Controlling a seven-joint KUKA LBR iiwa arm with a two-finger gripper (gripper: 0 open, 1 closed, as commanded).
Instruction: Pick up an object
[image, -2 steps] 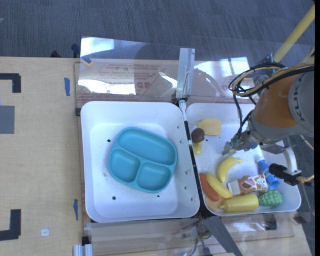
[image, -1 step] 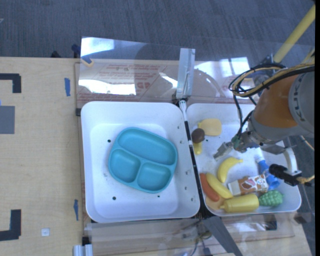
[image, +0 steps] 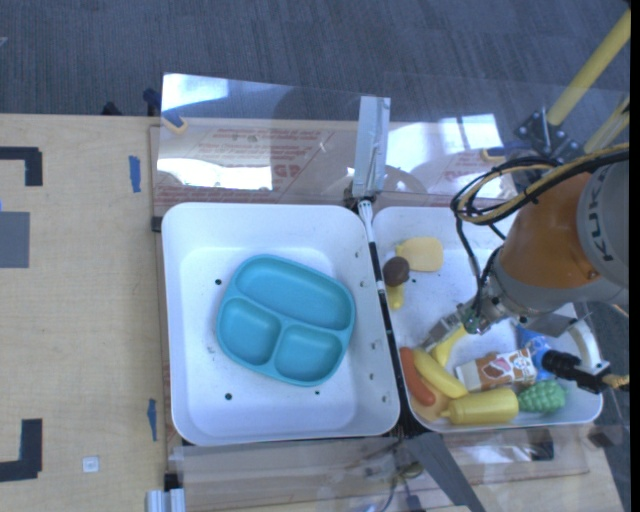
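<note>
My gripper (image: 466, 321) hangs low in the right bin (image: 455, 232), near its middle, under the orange-banded wrist (image: 545, 250). Just below it lie a yellow banana (image: 438, 374) and a small printed box (image: 497, 369). An orange carrot-like piece (image: 415, 386), a yellow bottle (image: 486, 405), a green knobbly toy (image: 543, 397) and a blue piece (image: 536, 349) crowd the bin's front. Farther back sit a pale yellow wedge (image: 421, 254), a brown ball (image: 396, 268) and a small yellow bit (image: 394, 296). Nothing shows clearly in the gripper's grasp.
The left bin (image: 190, 300) holds a blue divided plate (image: 285, 319). A ridge (image: 378, 300) separates the two bins. Black cables (image: 500, 185) loop above the arm. A clear panel (image: 260, 140) stands behind the bins.
</note>
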